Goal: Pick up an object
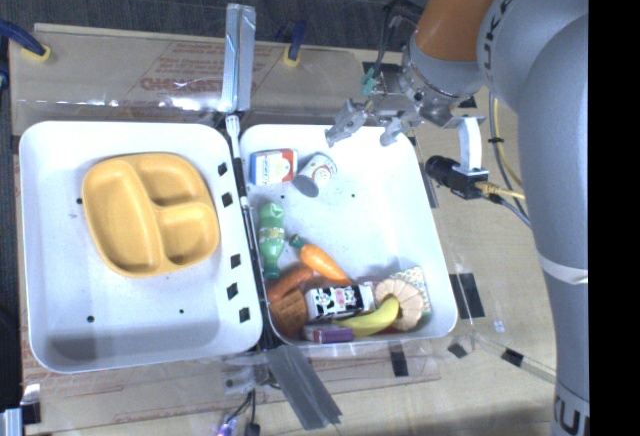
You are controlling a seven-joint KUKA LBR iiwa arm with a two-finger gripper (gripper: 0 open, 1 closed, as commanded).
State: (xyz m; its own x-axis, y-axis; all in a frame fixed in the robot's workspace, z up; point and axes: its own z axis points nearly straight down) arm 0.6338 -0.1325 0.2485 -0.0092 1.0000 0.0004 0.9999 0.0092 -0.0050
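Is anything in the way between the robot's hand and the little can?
Nothing visible is. The hand hangs at the right bin's back rim, and the can lies just below-left of it, with bare bin floor between. The small carton sits on the can's far side.

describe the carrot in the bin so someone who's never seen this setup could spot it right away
Start at the right bin of the two white bins, the one holding the pile of toy food. Along its left side, below the green bottle, the carrot lies at a slant above the black-and-white carton. It is the only bright orange, tapered piece with a small green tip.
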